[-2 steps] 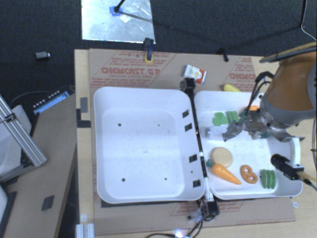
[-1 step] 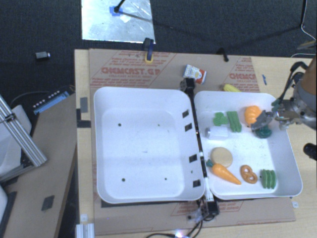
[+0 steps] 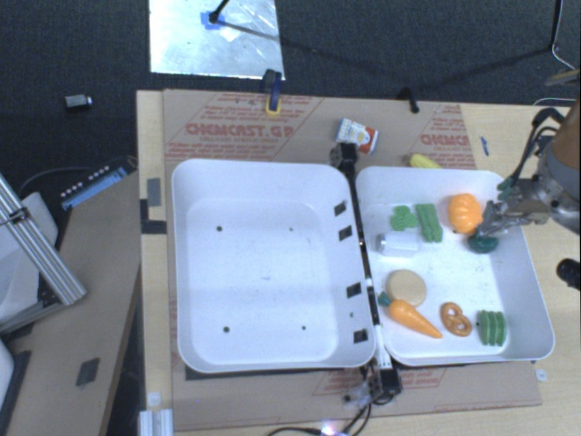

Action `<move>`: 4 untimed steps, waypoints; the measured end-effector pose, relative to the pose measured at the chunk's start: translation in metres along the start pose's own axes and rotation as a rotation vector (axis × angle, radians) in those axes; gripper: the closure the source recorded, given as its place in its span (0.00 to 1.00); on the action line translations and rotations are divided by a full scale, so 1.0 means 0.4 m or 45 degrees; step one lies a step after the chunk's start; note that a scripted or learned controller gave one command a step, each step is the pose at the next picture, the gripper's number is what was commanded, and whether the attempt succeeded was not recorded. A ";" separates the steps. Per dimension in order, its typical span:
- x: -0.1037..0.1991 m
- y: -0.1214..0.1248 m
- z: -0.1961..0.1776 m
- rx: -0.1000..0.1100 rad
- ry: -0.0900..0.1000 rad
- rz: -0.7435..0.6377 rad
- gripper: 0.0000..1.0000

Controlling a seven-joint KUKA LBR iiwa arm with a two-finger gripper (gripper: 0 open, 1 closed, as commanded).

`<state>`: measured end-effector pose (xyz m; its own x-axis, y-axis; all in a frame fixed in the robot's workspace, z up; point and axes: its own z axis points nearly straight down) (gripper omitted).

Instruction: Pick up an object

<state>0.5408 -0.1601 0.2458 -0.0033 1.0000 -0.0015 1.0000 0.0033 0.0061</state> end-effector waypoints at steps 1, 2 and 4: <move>0.016 0.074 -0.301 -0.013 -0.003 -0.005 1.00; 0.037 -0.011 -0.721 -0.020 -0.004 -0.003 1.00; -0.074 -0.132 -0.724 0.004 0.001 0.003 1.00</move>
<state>0.4863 -0.1895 0.5350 -0.0012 1.0000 -0.0010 1.0000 0.0012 0.0028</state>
